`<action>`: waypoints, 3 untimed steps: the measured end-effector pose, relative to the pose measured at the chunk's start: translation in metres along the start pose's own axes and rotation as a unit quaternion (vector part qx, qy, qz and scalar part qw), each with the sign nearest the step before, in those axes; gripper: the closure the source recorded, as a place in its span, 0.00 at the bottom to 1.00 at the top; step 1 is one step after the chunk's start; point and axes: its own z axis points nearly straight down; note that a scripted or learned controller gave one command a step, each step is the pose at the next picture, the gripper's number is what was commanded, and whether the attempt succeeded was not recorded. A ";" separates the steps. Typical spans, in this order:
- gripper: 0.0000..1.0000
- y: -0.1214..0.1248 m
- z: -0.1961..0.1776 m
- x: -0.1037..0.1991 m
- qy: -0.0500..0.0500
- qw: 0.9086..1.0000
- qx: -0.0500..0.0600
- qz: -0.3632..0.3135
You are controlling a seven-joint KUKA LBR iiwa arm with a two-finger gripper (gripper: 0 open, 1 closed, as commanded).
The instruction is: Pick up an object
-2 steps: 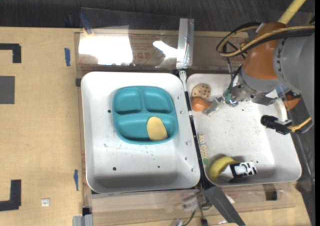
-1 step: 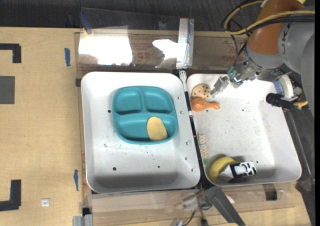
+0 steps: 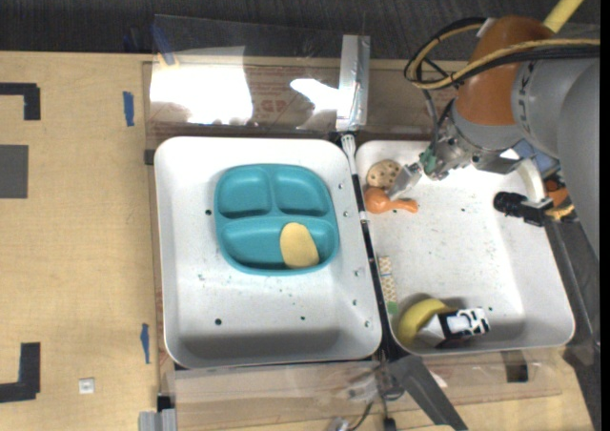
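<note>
Up in the right bin's [image 3: 534, 267] upper left corner, the gripper [image 3: 426, 168] hangs just beside a round cookie [image 3: 383, 173] and an orange toy [image 3: 389, 202]; whether its jaws are apart I cannot tell. Lower down lie a banana [image 3: 419, 317] and a black-and-white toy [image 3: 463, 322]. At frame centre, the left bin [image 3: 181, 257] holds a teal divided plate [image 3: 257, 210] bearing a yellow piece [image 3: 299, 245].

The arm [image 3: 562, 105] is a thick, rounded grey casing with a glossy orange band [image 3: 496, 76] above the wrist. Black and yellow cables [image 3: 448, 48] loop beside it (bundled loosely), and the small wrist assembly [image 3: 440, 157] looks metallic grey.
</note>
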 end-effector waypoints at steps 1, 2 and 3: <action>0.00 0.000 0.000 0.000 0.000 1.000 0.000 0.000; 0.00 -0.061 -0.094 0.066 0.004 0.999 0.001 -0.040; 0.00 -0.145 -0.090 0.098 0.007 1.000 0.007 -0.021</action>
